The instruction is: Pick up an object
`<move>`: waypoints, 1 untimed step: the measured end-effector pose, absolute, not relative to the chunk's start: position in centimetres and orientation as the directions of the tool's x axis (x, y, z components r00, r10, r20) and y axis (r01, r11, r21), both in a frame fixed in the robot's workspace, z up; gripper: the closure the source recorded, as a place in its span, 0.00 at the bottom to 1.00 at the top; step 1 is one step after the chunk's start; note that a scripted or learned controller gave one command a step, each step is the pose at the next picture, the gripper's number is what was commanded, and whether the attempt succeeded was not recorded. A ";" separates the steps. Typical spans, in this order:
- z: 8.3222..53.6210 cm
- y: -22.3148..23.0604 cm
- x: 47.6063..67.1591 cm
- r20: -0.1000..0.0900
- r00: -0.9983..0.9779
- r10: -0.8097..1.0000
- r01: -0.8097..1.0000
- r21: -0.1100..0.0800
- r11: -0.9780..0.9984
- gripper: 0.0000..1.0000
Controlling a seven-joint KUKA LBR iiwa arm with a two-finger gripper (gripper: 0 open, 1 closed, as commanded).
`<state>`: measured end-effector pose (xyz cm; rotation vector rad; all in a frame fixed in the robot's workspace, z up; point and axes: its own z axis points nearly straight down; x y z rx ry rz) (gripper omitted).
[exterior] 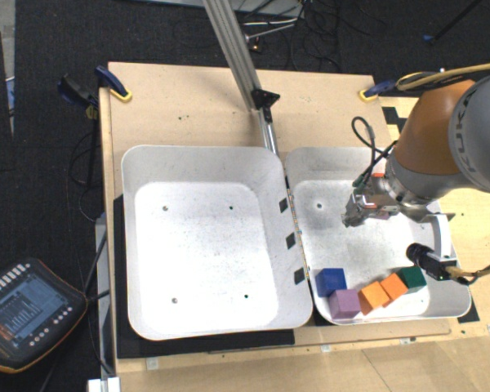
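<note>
Four small blocks lie along the front edge of the right bin (310, 166): a blue one (331, 281), a purple one (345, 303), an orange one (376, 293) and a green one (411, 280). My gripper (359, 215) hangs over the middle of the right bin, above and behind the blocks, apart from all of them. Nothing shows between its fingers, and the wrist body hides how they stand.
The left bin (139, 170) sits beside the right one, with a dark seam between them. A slanted metal pole (233, 43) reaches down to the bins' back edge. A teach pendant (20, 309) lies at the lower left, off the bench.
</note>
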<state>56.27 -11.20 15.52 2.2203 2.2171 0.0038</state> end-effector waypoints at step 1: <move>20.0 -10.7 56.8 -0.001 -0.003 1.000 1.000 0.006 0.003 1.00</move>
